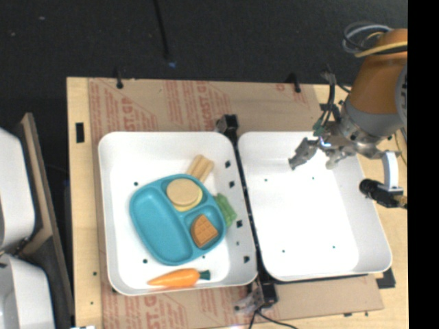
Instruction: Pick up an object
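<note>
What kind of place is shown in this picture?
Probably a robot test bench in a lab. Two white bins, the left bin and the right bin, sit on a board; toy food such as a carrot lies on and beside a blue tray, and the arm's tool is above the right bin.

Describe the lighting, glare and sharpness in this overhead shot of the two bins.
Camera view: even, soft lighting; the left bin and right bin are bright white, nearly washed out, with faint shadows. The floor beyond the bench is very dark. The blue tray and carrot read clearly; the pincer looks slightly soft, and the overall image is coarse.
</note>
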